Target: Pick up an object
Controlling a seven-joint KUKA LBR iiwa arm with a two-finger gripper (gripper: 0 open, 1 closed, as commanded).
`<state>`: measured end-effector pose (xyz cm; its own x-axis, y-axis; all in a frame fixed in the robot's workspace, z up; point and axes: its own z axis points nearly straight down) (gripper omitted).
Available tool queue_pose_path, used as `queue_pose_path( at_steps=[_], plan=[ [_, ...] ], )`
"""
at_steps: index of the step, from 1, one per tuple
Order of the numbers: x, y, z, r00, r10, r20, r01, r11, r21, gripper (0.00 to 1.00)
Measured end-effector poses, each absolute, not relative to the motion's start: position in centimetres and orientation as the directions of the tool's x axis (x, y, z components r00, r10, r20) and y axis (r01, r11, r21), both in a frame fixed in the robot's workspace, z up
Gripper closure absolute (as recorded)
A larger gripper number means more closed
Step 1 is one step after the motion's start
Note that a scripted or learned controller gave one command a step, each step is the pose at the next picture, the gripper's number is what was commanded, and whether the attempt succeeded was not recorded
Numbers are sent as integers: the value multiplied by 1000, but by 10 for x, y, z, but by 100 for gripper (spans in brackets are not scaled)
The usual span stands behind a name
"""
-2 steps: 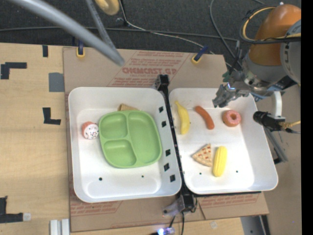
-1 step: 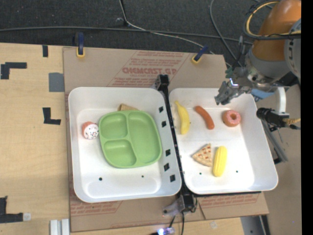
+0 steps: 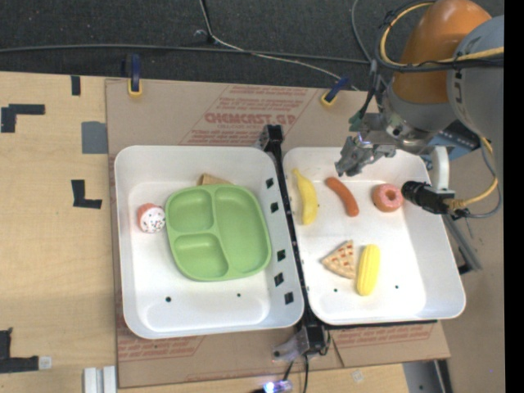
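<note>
We are looking down at two white bins on the bench. The gripper [image 3: 352,164] is hanging over the back edge of the right bin [image 3: 426,301], and we cannot tell how it is set from up here. It is not holding any toy.

Right below it, near the back edge, the red sausage [image 3: 342,196] is lying at a slant. The yellow banana [image 3: 306,196] is lying by the left wall of the right bin, just beside the sausage. The pink donut [image 3: 386,197] is sitting on the other side, toward the right wall. The pizza slice [image 3: 340,259] and the corn [image 3: 368,269] are touching each other nearer the front edge.

We are guessing the sausage is the toy to grab, since it is closest. It is thin and round, so it may be rolling away if the gripper comes down a little off. The banana is close, so the gripper may be bumping it or pinching both. The bin wall is also close, and the gripper may be hitting it.

In the left bin [image 3: 139,301] a green tray [image 3: 219,232] and a small round toy [image 3: 151,219] are resting.
</note>
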<state>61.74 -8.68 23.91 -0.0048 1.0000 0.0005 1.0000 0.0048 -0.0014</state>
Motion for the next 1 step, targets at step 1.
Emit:
queue_pose_path(
  at_steps=[1],
  plan=[
    [619, -36, 244, -7, 1000, 2, 1000, 7, -1, 100]
  ],
)
